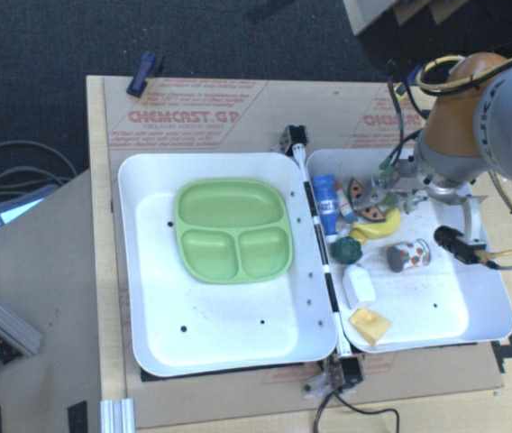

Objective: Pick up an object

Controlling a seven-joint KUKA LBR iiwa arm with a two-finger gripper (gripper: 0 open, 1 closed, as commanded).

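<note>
The right bin (472, 318) holds several small items: a blue bottle (324, 202), a yellow banana (376, 228), a dark green round piece (346, 251), a white cup with red spots (408, 256), a white block (360, 287) and a yellow wedge (370, 325). A round brown and red piece (361, 197) lies by the banana. My gripper (391, 191) reaches down into the far part of this bin, just above the banana and beside the brown and red piece. Nothing visibly hangs from it.
The left bin (157, 323) carries a light green divided plate (233, 229). Black and yellow cables run along the arm at the right, with a black connector (450, 242) over the right bin. A blue clip (141, 73) lies on the cardboard at the back left.
</note>
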